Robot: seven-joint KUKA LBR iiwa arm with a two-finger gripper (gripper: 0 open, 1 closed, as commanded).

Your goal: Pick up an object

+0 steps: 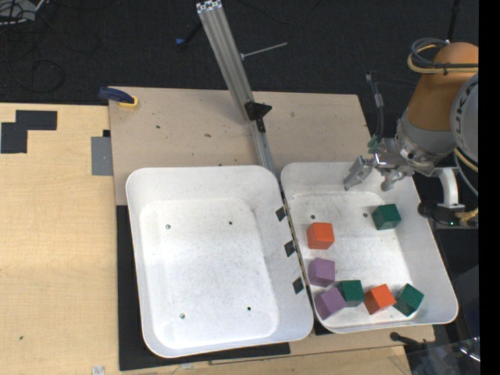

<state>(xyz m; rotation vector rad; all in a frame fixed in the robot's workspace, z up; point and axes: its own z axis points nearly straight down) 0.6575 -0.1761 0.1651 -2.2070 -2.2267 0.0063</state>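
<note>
Seven small blocks lie in the right bin (437,272). A green block (386,216) sits alone toward the bin's far right, with an orange block (320,235) well to its left near the bin's left wall. Nearer the camera, a purple block (322,271) sits just below the orange one, and a second purple block (330,301) lies close beside it at the near edge. A row continues rightward along the near edge: a green block (351,291), an orange block (380,298) and another green block (408,298), close together. The end effector (372,175) hovers over the far edge of the right bin, its fingers spread apart with nothing between them, apart from every block. The left bin (156,201) sits beside it on the desk (187,123).
</note>
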